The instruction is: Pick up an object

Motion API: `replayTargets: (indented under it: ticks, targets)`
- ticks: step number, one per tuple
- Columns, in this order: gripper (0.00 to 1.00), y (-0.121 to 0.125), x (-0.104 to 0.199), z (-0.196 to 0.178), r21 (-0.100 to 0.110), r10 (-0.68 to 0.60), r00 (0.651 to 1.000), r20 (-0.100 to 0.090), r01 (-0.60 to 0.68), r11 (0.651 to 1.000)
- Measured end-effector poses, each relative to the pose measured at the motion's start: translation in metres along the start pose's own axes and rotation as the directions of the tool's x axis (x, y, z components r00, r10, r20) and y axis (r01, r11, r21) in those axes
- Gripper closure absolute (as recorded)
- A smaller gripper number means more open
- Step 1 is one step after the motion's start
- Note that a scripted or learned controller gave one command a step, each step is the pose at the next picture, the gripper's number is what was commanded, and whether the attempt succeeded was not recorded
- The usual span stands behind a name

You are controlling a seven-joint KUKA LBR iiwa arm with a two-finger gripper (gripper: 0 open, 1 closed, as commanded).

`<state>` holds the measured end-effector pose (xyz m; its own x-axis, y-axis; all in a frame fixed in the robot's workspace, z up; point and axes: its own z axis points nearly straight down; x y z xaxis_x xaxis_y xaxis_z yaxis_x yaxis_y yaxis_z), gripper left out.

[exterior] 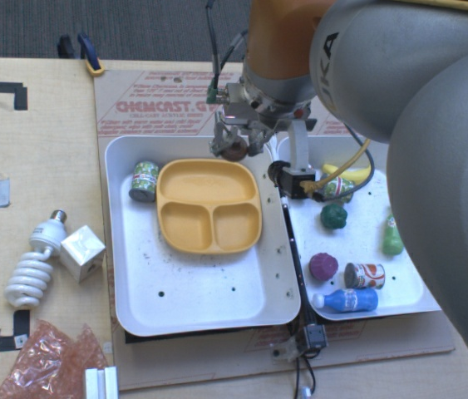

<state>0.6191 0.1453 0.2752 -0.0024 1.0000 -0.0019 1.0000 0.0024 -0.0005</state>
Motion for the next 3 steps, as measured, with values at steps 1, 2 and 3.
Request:
replayTargets:
  ticks: [1,2,3]
  targets:
    - [1.00,-0.032,-0.001,-0.015,0.001,0.001,1.000,-0.001,-0.001,1.000]
    - [1.00,-0.094,0.001,-0.026,0.001,0.001,1.000,-0.001,-0.001,1.000]
    - [1.00,-0.122,-0.022,-0.014,0.000,0.004,1.000,-0.001,-0.004,1.000]
